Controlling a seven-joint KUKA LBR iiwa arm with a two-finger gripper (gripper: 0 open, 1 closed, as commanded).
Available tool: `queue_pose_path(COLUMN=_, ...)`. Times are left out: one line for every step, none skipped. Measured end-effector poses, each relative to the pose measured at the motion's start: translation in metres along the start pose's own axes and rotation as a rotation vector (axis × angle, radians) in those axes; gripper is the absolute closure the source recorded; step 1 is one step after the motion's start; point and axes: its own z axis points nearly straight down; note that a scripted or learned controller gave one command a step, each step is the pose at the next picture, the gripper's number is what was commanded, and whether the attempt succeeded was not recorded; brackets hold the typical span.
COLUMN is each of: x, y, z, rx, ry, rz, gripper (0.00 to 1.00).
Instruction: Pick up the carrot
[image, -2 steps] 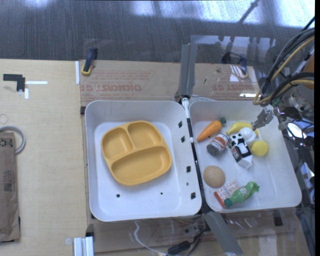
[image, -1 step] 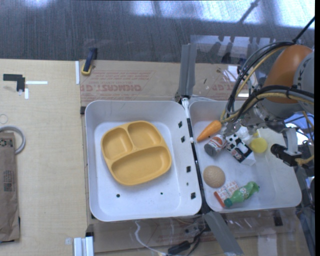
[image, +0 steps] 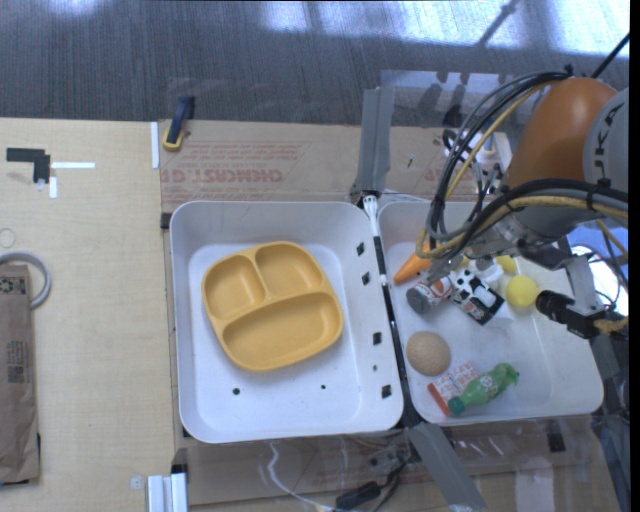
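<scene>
The orange carrot lies at the left side of the right bin, close to the divider, with its thin tip pointing down-left. My gripper hangs just to the right of the carrot's thick end, half hidden under the arm's cables and wrist. I cannot make out whether it touches the carrot.
In the right bin there are also a small can, a black-and-white toy, a yellow ball, a tan ball and a green bottle. A yellow divided plate lies in the left bin.
</scene>
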Motion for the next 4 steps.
queue_pose_path(x=0.018, y=0.016, z=0.0, rx=-0.002, ry=-0.001, rz=-0.226, gripper=0.0)
queue_pose_path(x=0.01, y=0.039, z=0.0, rx=-0.002, ry=-0.002, rz=-0.353, gripper=0.0)
queue_pose_path(x=-0.035, y=0.03, z=0.064, rx=-0.007, ry=-0.004, rz=-0.38, gripper=0.0)
queue_pose_path(x=-0.013, y=0.065, z=-0.001, rx=-0.005, ry=-0.003, rz=-0.803, gripper=0.0)
